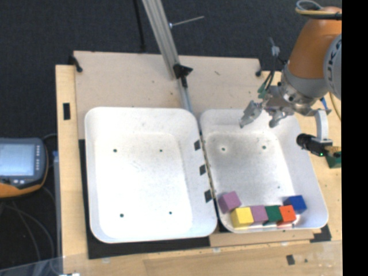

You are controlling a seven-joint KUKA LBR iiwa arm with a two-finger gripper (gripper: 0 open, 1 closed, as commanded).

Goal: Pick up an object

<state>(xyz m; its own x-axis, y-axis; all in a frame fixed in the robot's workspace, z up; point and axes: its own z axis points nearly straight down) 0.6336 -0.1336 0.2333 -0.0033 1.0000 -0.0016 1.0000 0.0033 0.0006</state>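
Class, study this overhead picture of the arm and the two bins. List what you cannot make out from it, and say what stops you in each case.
- Arm: its upper part is cut off by the camera view's right and top edges.
- Green block: mostly hidden behind the orange block and the purple block.
- Small white piece at the right bin's near rim: too small to identify.
- Handheld screen on the left: cut off by the left edge, display unreadable.

A pale wooden bench (66, 154) stands on dark carpet (57, 16), with a slanting metal rail (163, 30) rising behind it.
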